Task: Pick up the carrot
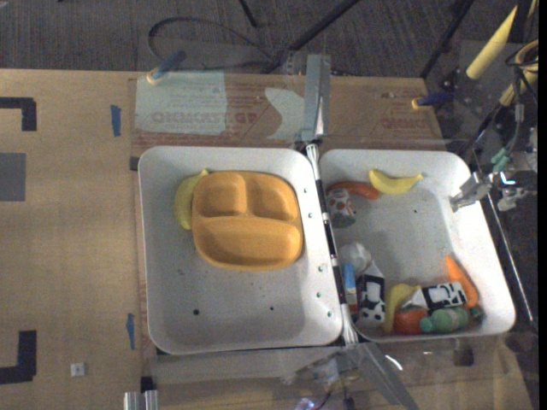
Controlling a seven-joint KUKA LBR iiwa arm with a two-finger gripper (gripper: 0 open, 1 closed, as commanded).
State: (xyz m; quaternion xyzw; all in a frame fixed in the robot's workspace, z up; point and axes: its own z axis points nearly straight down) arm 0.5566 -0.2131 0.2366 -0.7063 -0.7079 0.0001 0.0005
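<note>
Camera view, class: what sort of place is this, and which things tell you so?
Probably a robot test lab. Two white bins sit on a taped wooden bench, toy food such as a carrot fills one, and stand legs cross the carpet behind.

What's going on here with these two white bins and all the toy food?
A robot arm is meant to pick up the carrot, an orange piece lying near the right wall of the right bin. Its gripper sits at that bin's right rim, above the carrot and apart from it, with nothing in it yet. The carrot lies among other toys, with a yellow banana at the far end. The left bin holds an orange divided plate.
</note>
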